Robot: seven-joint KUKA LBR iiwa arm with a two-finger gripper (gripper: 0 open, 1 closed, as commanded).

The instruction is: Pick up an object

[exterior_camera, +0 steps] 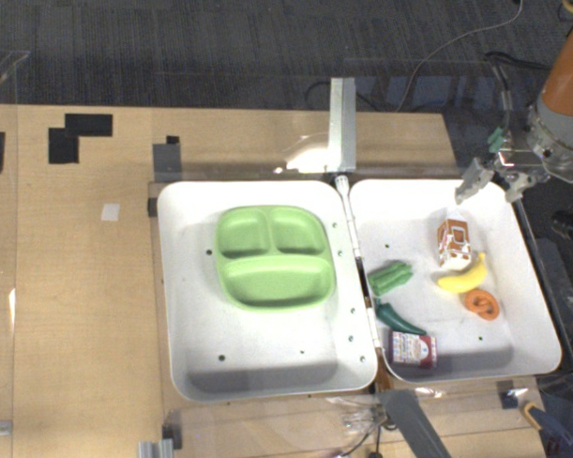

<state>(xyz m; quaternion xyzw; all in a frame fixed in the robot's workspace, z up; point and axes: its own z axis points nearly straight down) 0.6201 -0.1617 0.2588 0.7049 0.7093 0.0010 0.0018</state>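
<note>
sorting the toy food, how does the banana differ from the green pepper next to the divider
The banana is yellow and curved; the green pepper is green and straighter. The banana lies near the bin's middle, touching a carton; the pepper lies by the divider. Both lie flat in the right bin.

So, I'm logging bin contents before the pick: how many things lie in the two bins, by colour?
Green: 3, a divided plate, a light green piece, a dark green piece
Yellow: 1, banana
Orange: 1, slice
Red-white: 1, carton
Purple: 1, packet
Total: 7
</note>
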